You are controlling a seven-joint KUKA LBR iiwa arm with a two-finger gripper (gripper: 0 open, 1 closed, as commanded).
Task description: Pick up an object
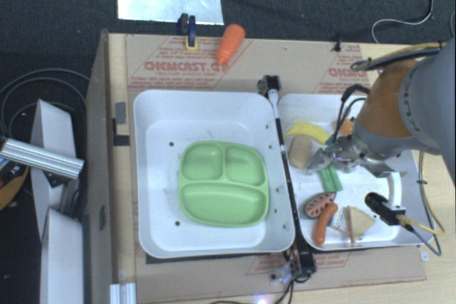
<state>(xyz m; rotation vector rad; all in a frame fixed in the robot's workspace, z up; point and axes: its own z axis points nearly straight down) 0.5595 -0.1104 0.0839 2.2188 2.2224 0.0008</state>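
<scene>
**Grey arm low in right bin; green piece just beside gripper**

Landmark: yellow banana (308, 131), lying near the far left corner of the right bin (318, 109).

- Arm (420, 103) enters from the right of the banana, with its orange band level with it.
- Gripper (329, 159) sits just below and slightly right of the banana, low over the bin floor. Jaw state: cannot tell, because the tip is dark and cluttered from this angle.
- Green piece (330, 181), short and stick-like, lies below the banana at the gripper's tip. Cannot tell whether the two touch or whether it is gripped.
- Tan slice (300, 151) is directly below the banana, touching or nearly so, and left of the gripper.
- Reddish-brown round piece (318, 206) is further below the banana, past the green piece.
- Orange sausage (324, 224) is below that, near the bin's near wall.
- Pale wedge (356, 223) is below and right of the banana, beside the sausage.
- Left bin (164, 124) is left of the banana and holds a green divided plate (223, 183).
- Orange carrot (230, 44) is above and left of the banana, on the bench outside both bins.
</scene>
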